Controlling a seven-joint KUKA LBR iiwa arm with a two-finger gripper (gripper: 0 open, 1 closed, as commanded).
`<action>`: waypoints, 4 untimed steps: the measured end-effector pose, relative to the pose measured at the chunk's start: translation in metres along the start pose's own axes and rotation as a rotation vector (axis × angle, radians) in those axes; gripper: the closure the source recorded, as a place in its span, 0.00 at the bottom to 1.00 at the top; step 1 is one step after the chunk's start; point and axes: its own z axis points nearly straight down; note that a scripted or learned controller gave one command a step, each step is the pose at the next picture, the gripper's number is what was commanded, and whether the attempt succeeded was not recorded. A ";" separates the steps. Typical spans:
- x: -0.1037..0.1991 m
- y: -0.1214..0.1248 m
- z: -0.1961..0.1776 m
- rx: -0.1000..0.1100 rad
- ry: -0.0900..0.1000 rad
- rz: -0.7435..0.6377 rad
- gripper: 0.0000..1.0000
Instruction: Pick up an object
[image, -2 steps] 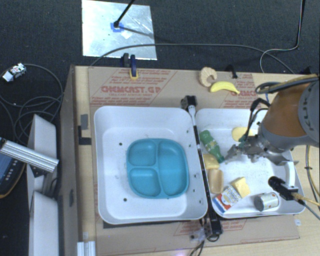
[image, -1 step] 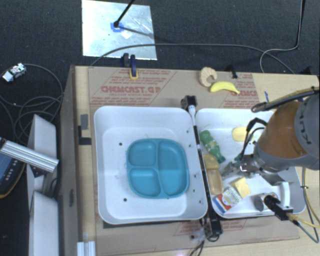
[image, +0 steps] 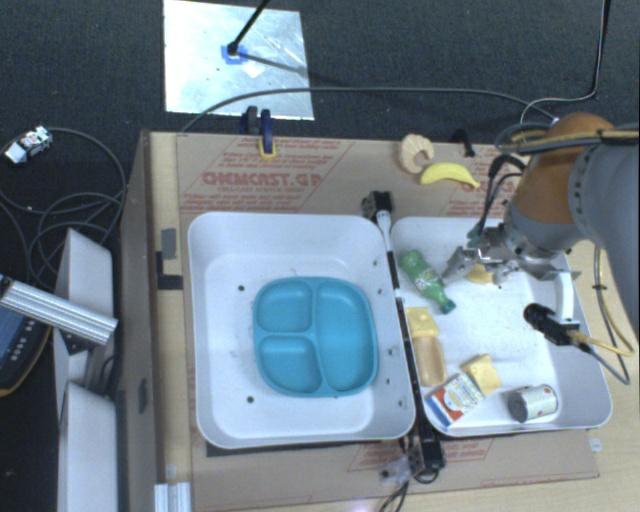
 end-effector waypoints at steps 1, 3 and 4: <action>0.032 -0.016 0.017 -0.008 -0.014 0.007 0.00; 0.026 0.030 -0.031 0.003 0.002 -0.002 0.00; 0.038 0.028 0.008 -0.008 -0.016 0.005 0.00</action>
